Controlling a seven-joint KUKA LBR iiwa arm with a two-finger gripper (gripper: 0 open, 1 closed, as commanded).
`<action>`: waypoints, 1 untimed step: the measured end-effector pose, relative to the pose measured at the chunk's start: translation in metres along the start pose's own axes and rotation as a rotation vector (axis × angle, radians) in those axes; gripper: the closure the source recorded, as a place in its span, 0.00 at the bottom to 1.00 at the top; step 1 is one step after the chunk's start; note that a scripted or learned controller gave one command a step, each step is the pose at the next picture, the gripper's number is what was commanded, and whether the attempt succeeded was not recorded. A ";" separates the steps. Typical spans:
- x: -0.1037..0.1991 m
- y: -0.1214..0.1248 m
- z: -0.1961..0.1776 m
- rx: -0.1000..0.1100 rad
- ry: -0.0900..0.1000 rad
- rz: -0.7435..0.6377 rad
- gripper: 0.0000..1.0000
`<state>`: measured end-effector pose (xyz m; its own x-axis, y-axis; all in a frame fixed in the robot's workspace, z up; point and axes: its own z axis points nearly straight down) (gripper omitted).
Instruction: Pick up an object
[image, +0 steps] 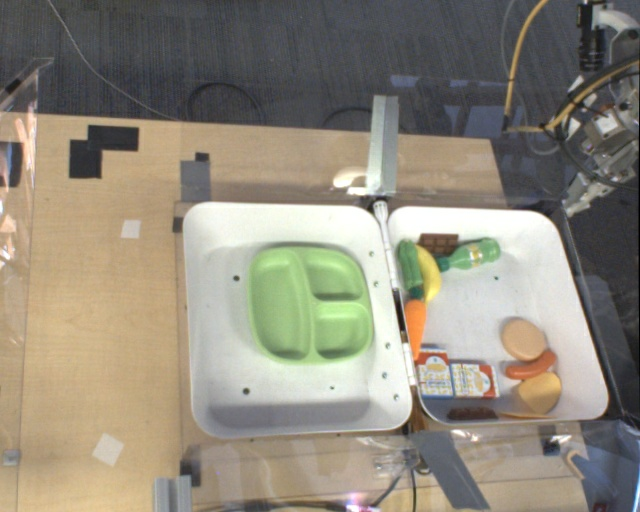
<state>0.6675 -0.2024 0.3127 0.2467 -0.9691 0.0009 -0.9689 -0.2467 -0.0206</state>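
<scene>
Nearest the camera, along the front wall of the right bin (590, 350), lie a dark flat bar (471, 412), a small carton (456, 379) with blue and red print, and a cluster of three toy foods: a yellow-orange wedge (538, 393), a red sausage (528, 364) and a tan round piece (523, 339), all touching or just beside one another. Further back, against the divider between the bins, a carrot (415, 320) points toward the front, with a green vegetable (410, 268) and a banana (429, 273) pressed together behind it. A green bottle (469, 256) lies on its side beside them, and a brown chocolate block (437, 242) sits at the back wall. The left bin (215, 400) holds a green divided plate (308, 303), flat in its middle.

Farthest off, at the upper right past the surface's edge, the end effector (603, 135) hangs well apart from every object; whether it is open or closed cannot be told amid the cables. Nothing is seen in its hold. By my judgement the pick is not begun: choosing an object, descending, closing and lifting all remain.
</scene>
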 end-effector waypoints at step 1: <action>-0.001 -0.003 -0.013 0.009 -0.001 0.002 1.00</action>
<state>0.6694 -0.2006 0.3261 0.2449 -0.9695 0.0001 -0.9691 -0.2448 -0.0299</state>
